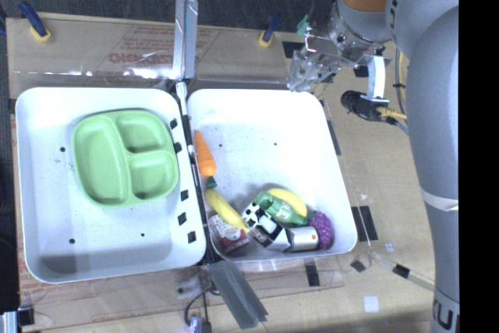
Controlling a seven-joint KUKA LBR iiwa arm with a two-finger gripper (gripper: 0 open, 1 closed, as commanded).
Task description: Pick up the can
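Note:
The can (302, 239) is a small silver cylinder lying on its side in the near right corner of the right bin (265, 121). It is packed among a purple bunch of grapes (323, 228), a yellow banana (287, 203), a green item (274, 208) and a black-and-white object (261, 221). My gripper (306, 76) hangs over the far right rim of that bin, well away from the can, with nothing seen in it.
An orange carrot (205, 156) and a second banana (222, 207) lie along the right bin's left wall. A green divided plate (125, 156) sits in the left bin (47, 230). Clamps and cables crowd the bench behind the gripper.

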